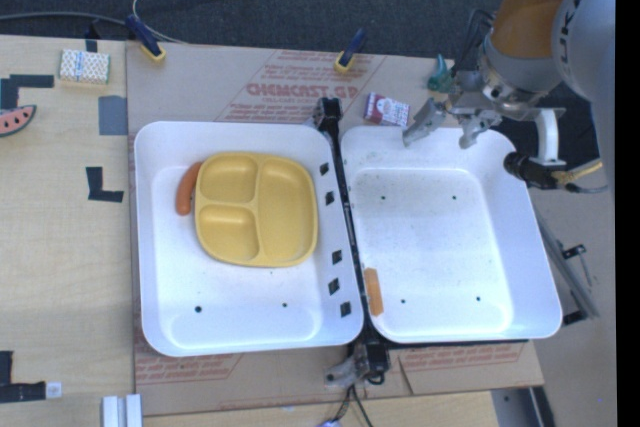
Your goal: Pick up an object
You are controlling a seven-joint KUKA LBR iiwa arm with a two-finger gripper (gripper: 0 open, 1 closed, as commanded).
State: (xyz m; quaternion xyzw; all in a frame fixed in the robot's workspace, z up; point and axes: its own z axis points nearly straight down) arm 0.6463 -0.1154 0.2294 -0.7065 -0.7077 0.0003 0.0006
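Two bins (150, 245) on cardboard: your gripper (442, 128) hangs spread and empty over the right bin's top edge. Its carrot (373, 291) hugs the left wall, so fingers could clip it.

Yellow tray (256, 209) — left bin (160, 245)

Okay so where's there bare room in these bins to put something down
Most of the right bin floor is bare, between the gripper at its far rim and the small orange piece. The left bin is crowded by the yellow tray; only its near strip is free.
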